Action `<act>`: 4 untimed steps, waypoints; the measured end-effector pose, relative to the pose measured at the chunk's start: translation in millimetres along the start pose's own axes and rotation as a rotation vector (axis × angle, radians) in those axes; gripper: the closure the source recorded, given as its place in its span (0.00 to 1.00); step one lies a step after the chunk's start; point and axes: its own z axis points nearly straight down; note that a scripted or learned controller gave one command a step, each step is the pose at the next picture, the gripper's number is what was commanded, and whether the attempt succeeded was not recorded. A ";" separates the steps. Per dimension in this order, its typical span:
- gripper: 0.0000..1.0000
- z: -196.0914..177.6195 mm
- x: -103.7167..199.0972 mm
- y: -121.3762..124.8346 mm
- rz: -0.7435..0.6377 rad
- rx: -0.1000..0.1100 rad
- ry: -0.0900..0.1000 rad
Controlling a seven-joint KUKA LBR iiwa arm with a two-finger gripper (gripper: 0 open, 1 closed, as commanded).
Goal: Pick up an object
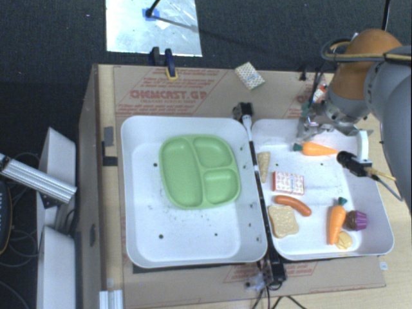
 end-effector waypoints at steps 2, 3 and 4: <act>0.00 30.8 -31.9 -5.8 0.007 0.022 -0.001; 0.00 29.7 -53.8 -5.3 0.006 0.020 -0.002; 0.00 29.4 -56.1 -5.1 0.006 0.020 -0.002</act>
